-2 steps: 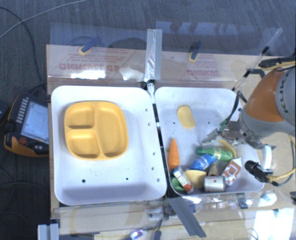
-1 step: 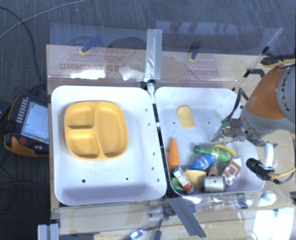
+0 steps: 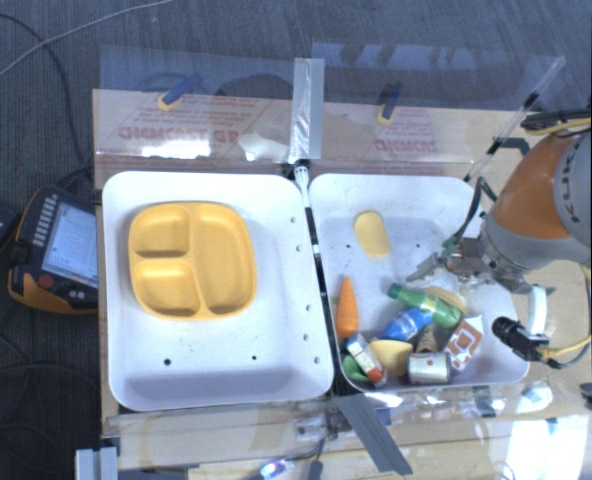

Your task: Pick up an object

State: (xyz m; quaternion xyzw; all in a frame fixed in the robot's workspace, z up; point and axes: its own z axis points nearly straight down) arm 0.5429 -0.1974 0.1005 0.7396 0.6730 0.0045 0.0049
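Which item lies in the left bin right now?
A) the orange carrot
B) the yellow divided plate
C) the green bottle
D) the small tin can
B: the yellow divided plate sits alone in the left bin, while the carrot, green bottle and tin can all lie in the right bin.

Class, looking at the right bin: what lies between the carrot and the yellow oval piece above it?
Nothing: in the camera view, bare white bin floor separates the carrot from the yellow piece.
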